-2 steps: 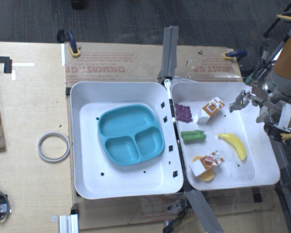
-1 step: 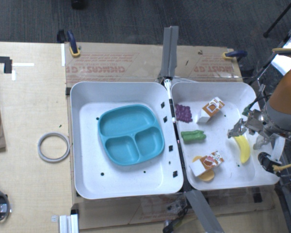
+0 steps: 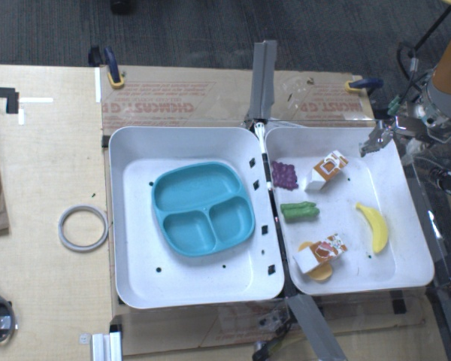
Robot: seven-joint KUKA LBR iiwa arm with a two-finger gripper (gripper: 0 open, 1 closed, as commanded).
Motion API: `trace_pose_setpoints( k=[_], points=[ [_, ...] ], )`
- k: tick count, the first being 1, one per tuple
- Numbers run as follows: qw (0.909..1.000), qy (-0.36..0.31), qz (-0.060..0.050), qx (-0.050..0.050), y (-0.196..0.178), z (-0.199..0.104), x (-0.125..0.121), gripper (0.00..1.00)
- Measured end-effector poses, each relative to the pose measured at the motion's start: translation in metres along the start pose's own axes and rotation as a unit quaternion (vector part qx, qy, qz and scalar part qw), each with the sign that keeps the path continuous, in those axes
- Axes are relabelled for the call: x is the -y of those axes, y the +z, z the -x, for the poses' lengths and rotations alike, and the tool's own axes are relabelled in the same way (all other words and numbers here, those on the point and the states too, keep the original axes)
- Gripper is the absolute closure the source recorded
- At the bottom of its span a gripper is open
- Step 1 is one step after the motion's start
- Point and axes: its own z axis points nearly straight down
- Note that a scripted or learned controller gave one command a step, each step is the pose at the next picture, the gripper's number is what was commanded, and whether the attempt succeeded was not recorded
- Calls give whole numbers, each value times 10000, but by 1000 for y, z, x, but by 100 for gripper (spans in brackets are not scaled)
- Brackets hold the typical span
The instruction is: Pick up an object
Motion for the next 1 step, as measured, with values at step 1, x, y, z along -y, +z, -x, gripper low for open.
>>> trace_pose_setpoints(
  k=[1],
  points=[
    [9999, -168, -7, 0, 50, 23, -4, 0]
  ],
)
